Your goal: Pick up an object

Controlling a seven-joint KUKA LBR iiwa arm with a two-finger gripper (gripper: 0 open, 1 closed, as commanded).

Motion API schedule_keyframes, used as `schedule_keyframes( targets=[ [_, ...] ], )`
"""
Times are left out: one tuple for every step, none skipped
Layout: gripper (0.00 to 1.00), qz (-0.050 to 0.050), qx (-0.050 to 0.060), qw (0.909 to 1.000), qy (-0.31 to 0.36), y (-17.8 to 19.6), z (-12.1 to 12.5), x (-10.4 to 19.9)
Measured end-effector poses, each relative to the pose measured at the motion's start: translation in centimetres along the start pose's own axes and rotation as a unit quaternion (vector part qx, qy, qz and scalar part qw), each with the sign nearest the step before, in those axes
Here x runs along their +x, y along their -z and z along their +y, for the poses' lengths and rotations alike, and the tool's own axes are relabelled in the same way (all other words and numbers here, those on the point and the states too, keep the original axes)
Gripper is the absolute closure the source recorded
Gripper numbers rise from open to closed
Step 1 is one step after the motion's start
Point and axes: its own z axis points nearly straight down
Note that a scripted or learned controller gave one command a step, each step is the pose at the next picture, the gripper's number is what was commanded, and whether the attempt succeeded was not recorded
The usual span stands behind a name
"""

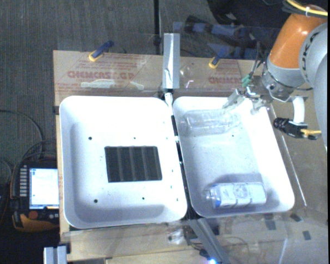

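My gripper (244, 99) hangs open over the far right corner of the right bin (280, 164), with nothing between its fingers. Just left of it a clear plastic bottle (212, 121) lies on its side near the bin's far wall. A second clear bottle with a pale label (236, 194) lies on its side near the same bin's front wall. In the left bin (77, 125) a black ribbed rectangular block (133, 163) lies flat in the middle.
A metal divider post (170, 62) stands behind the gap between the bins. Clamps (100, 50) hold a cardboard sheet behind them. A handheld pendant (36, 188) lies on the floor to the left.
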Motion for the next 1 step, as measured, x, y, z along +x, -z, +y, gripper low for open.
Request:
schedule_keyframes(
  targets=[
    [0.0,-0.005,-0.014,0.9992,0.038,-4.16,-0.34,1.61]
  ],
)
